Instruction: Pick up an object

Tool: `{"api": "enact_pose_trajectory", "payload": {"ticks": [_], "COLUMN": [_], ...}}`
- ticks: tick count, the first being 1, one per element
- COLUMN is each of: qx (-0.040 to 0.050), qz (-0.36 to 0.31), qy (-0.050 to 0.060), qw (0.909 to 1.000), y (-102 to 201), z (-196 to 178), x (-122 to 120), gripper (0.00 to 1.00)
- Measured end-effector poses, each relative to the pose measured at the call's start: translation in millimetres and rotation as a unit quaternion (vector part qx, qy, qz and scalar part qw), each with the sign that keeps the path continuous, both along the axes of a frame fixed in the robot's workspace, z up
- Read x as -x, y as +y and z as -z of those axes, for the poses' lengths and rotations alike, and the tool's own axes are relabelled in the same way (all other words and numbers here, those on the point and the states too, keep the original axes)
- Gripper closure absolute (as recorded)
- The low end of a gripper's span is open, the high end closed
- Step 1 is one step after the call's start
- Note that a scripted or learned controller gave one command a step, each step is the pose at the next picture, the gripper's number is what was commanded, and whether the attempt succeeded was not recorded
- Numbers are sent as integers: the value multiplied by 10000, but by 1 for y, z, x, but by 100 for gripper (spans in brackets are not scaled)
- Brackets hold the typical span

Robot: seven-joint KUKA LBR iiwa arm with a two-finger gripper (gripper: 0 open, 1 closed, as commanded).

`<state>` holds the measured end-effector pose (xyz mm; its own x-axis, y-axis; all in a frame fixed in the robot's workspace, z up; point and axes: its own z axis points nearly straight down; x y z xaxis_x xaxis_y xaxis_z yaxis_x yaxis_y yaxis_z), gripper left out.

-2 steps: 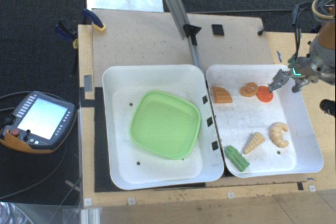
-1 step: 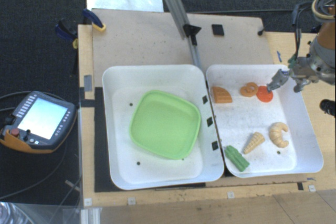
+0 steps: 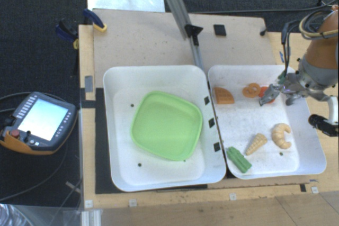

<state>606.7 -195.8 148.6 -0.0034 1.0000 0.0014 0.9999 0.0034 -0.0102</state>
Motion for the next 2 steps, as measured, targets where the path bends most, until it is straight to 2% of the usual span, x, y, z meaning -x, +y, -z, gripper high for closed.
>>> {"api": "enact_pose_trajectory", "payload": {"ticks": [1,2], "qx": [0,6], "qz": [-1,-19], "qy": [-3,5], "qw": [10000,10000], "y": [2,3], "z": [57,48], "x": [1,0], "gripper": [0,100]}}
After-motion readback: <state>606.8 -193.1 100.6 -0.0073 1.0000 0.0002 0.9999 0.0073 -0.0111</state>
